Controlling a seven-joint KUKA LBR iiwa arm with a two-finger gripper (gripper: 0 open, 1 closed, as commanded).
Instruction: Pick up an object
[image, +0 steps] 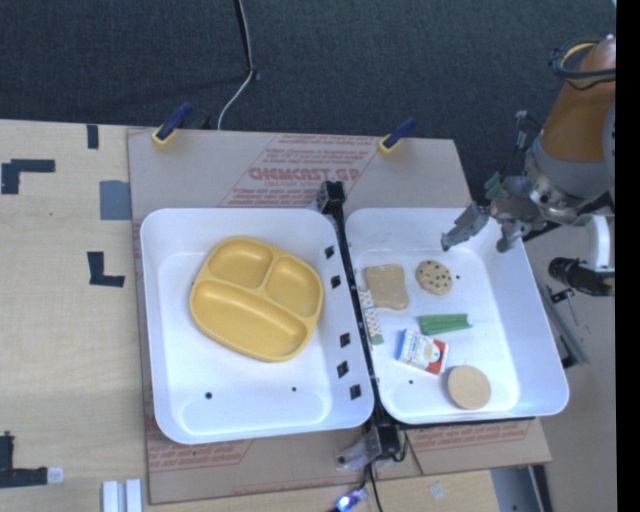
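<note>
A: Two white bins sit side by side on the counter (60, 300). What does the left bin (170, 400) hold?

B: A yellow divided plate (257, 297), lying flat, with three compartments facing up.

A: And the right bin (535, 370)?

B: Five small things. A tan cracker (386, 286) lies near the divider, with a round chocolate-chip cookie (434, 277) just beside it on the right. Below them lie a green strip (443, 323), a small printed packet (420, 351) and a round tan disc (467, 387) near the bin's front corner. All rest on the bin floor, apart from one another.

A: Where is the gripper (489, 232)?

B: Over the far right corner of the right bin, above and to the right of the cookie. The grey arm with its orange band (578, 110) enters from the right.

A: How do the jaws stand?

B: Spread well apart, two dark fingers (462, 230) pointing down toward the bin. Nothing lies between them. They appear to hang clear of the bin floor, though the slanted view makes the height hard to judge.
</note>
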